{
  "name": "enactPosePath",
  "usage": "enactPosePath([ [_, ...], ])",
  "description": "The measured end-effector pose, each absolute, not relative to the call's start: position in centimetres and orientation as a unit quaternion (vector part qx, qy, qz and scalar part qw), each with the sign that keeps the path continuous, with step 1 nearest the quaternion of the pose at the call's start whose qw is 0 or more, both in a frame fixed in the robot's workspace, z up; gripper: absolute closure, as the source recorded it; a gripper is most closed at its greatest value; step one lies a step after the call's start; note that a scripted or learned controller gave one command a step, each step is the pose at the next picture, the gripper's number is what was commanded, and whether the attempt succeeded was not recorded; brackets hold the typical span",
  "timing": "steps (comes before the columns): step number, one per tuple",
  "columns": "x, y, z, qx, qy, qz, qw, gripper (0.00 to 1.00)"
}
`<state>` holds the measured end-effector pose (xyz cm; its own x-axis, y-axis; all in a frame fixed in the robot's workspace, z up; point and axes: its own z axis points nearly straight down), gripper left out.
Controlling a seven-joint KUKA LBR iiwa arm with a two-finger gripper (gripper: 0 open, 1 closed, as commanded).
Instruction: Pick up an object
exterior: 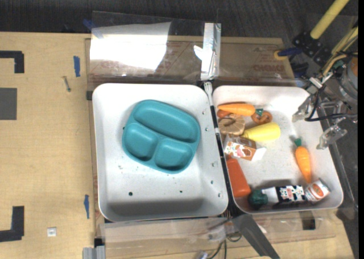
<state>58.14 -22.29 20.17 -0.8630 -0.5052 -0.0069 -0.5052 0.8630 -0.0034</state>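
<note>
1. Gripper (316,124) sits at the right edge of the right bin (284,95), its two metal fingers (301,111) spread apart with nothing between them.
2. Just beside the lower finger, a small carrot (303,160) lies on the bin floor, green top pointing up toward the gripper, not touching it.
3. Below the carrot, along the near wall of the bin, a black-and-white milk carton (291,193) lies on its side, with a red-and-white piece (318,190) at its right end and a dark green piece (257,198) at its left.
4. Over on the left side of this bin things are bunched together: a long carrot (235,109) at the top, a tan pretzel-like item (230,123) under it, a small orange-brown piece (261,116) to its right, and a yellow lemon shape (262,133) just below.
5. Under those, a small white box with red print (240,150) lies tilted, and an orange-red bottle (238,177) lies along the left wall.
6. Left bin (114,189) holds a teal divided tray (161,134), turned at a slant.
7. Clear plastic sheeting (148,50) stands behind both bins, on the brown bench (40,167).
</note>
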Motion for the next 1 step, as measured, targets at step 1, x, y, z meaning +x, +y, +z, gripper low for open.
enactPosePath([
  [1,55.99,-22.21,8.87,-0.225,0.974,-0.001,0.006,0.0],
])
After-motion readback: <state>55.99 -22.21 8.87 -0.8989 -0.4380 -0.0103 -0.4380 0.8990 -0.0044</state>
